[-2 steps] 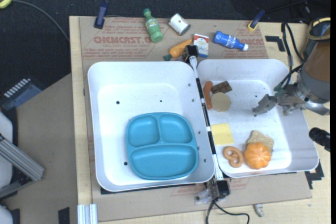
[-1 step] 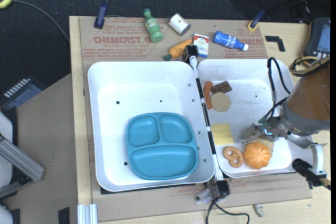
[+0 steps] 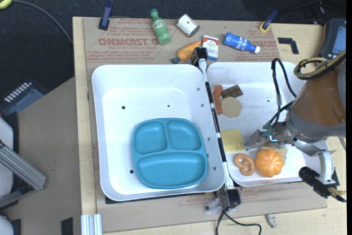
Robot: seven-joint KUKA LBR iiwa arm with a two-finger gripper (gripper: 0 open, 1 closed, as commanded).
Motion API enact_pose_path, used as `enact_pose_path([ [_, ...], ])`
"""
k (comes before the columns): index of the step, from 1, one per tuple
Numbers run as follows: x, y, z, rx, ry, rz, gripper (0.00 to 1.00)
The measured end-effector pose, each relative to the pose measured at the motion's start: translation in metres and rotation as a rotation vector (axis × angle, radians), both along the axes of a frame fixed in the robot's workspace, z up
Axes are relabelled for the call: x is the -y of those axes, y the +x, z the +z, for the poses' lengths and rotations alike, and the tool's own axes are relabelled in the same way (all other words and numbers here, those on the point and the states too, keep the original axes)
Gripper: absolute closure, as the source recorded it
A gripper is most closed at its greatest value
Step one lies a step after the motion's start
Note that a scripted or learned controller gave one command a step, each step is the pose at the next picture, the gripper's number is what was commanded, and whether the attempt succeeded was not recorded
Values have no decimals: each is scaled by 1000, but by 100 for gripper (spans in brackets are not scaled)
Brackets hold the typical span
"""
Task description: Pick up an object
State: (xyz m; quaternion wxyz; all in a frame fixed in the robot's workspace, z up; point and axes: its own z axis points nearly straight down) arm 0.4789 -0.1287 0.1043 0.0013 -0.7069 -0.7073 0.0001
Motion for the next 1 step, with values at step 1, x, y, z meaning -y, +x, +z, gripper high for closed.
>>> enact_pose_path([
  [1, 58, 92, 61, 8, -5, 0, 0],
])
